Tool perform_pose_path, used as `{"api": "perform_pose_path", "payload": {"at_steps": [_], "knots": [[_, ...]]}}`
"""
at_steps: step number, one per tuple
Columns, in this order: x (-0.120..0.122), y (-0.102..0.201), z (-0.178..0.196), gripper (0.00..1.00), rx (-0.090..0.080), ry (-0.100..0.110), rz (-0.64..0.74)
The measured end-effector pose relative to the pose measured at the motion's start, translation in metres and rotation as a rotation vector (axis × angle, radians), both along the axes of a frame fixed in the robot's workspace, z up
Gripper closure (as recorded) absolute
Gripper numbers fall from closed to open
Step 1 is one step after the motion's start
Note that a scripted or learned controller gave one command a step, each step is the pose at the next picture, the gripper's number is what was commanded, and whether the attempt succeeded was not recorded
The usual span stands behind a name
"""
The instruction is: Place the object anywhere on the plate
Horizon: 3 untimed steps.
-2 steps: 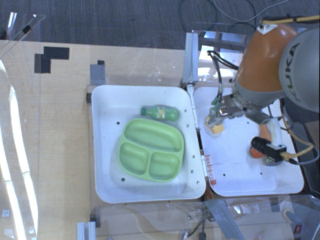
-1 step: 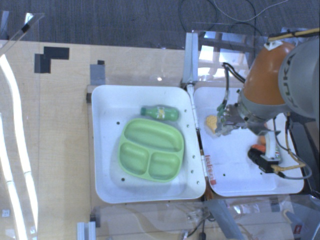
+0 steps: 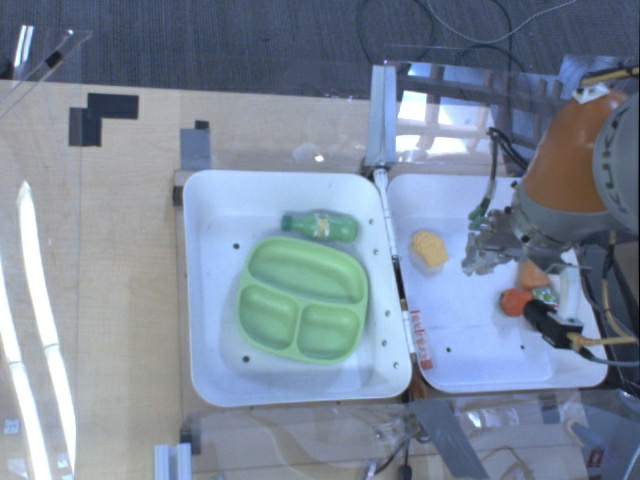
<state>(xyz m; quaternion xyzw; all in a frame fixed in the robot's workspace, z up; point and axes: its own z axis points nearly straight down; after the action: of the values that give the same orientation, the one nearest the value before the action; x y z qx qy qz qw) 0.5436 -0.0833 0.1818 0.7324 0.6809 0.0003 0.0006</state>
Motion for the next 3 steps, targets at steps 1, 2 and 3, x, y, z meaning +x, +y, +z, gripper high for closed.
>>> {"api": "perform_pose_path", "payload": {"at_steps": [1,2,3], "knots": [[-0.016,-0.01,0.028,1.0,0.0,0.0,-0.202],[-0.037,-0.104,0.01,1.0,0.0,0.001,-0.239],[-0.055,-0.066,0.019,1.0,0.001,0.002,-0.25]]}}
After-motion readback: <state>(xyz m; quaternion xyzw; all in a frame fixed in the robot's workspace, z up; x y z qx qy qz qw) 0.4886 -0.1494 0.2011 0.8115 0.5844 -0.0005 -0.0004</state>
